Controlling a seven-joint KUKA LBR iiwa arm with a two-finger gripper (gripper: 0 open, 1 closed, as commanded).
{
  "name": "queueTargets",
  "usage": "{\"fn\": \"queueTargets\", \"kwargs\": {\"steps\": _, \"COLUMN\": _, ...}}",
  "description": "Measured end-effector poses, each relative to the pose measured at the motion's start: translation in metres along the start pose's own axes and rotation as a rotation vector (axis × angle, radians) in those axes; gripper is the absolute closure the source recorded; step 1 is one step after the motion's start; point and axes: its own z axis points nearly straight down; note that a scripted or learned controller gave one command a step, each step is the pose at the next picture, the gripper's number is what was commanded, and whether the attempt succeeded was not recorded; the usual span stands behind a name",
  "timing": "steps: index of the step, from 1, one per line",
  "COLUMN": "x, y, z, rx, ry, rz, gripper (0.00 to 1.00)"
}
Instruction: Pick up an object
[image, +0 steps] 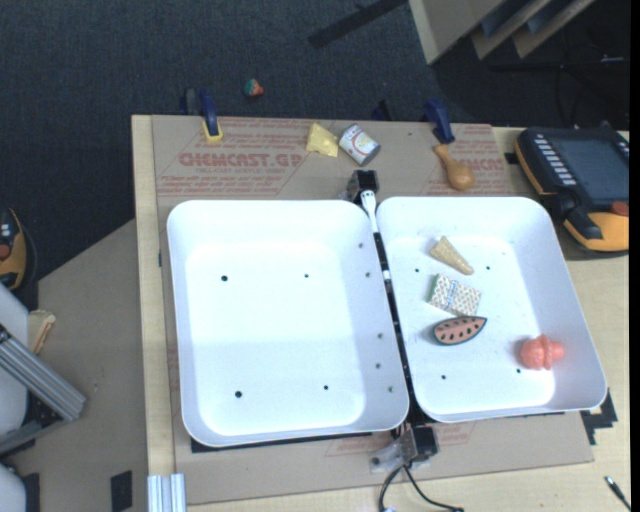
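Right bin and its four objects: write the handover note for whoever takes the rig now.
Right bin holds four loose things: a tan wedge toward the back, a checkered packet below it, a watermelon slice below that, and a pink lump near the right wall. They lie apart except the packet and slice, which sit close together. Left bin is beside it.
Done: nothing lifted.
Left: pick up one object; the pink lump looks the most isolated.

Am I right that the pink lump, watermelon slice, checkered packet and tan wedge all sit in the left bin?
Wrong bin. The camera view shows the pink lump, watermelon slice, checkered packet and tan wedge all sitting in the right bin.
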Motion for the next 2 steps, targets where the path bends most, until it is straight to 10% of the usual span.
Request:
{"fn": "queueTargets", "kwargs": {"steps": 1, "x": -0.049, "y": -0.080, "z": 0.113, "rx": 0.030, "ry": 0.008, "rz": 0.015, "gripper": 1.00}}
{"fn": "queueTargets", "kwargs": {"steps": 2, "x": -0.023, "y": -0.120, "z": -0.003, "rx": 0.002, "ry": 0.000, "rz": 0.004, "gripper": 1.00}}
